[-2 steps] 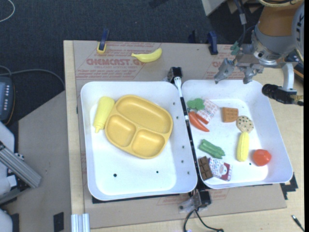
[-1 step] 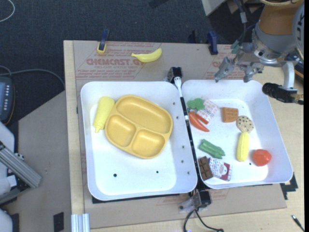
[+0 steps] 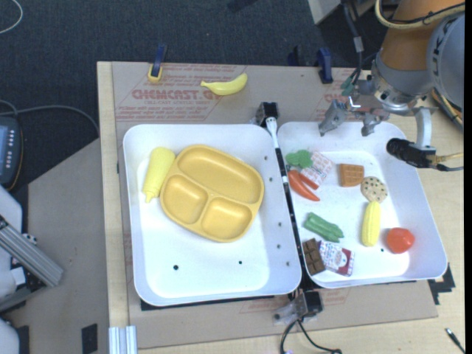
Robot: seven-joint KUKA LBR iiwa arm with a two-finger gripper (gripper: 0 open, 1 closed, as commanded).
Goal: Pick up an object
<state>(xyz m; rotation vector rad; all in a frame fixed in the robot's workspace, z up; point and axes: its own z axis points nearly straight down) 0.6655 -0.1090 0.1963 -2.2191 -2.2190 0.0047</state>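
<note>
**Pincer spread above the right bin's far rim; pickings lie toward the camera**

My gripper (image 3: 346, 120) hangs over the far edge of the right bin (image 3: 431, 227), fingers spread apart, nothing between them. No contact with anything.

Outward from there, toward the camera:
- Closest: brown cracker square (image 3: 351, 175), lying flat, and a wrapped candy (image 3: 320, 167) with a green leafy piece (image 3: 299, 158) beside it.
- Orange carrot (image 3: 303, 185) just past them, long axis slanting from upper left to lower right.
- Cookie (image 3: 374, 189), then the yellow corn cob (image 3: 371, 223), long axis running nearly straight away from me.
- Green pepper (image 3: 324, 227), red tomato (image 3: 399, 240), chocolate bar (image 3: 313, 256) and a small packet (image 3: 338, 259) sit at the near end.

Judgement: the cracker is the shortest reach, down and slightly toward the camera. For the corn, my fingers would close across its narrow width.

The left bin (image 3: 144, 260) holds a yellow divided tray (image 3: 212, 192) and a yellow bottle (image 3: 156, 172), well apart from me.
</note>
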